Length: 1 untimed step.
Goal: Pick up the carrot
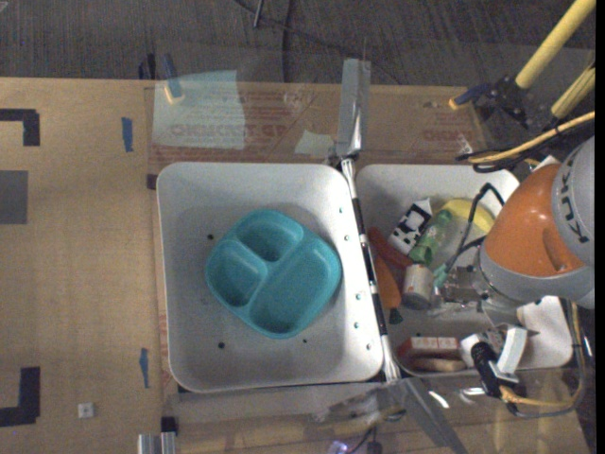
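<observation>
The carrot [387, 274] lies left of the gripper [437, 289], long axis running near-far along the right bin's [558, 348] left wall.

I work in a robotics lab. My bench [76, 282] is plain plywood with blue tape marks [127, 133] and black corner markers [23, 126]. Two white bins [180, 253] are fixed on it, loose cables [269, 12] lie on the grey carpet [95, 17], and a clear plastic sheet [227, 107] is behind.
</observation>
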Each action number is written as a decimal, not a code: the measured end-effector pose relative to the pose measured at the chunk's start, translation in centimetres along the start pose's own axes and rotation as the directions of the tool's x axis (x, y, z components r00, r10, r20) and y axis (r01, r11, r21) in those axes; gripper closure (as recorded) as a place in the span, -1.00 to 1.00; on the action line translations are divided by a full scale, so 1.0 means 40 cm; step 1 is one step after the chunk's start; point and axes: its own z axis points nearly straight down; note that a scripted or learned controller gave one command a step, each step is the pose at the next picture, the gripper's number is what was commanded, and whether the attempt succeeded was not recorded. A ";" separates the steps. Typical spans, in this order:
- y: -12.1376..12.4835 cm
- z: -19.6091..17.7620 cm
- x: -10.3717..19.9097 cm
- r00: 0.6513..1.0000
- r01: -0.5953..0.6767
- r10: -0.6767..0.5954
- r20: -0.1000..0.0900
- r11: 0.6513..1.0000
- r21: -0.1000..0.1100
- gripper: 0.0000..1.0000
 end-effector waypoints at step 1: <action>0.002 -0.001 0.028 0.869 -0.495 0.495 -0.003 0.869 -0.006 1.00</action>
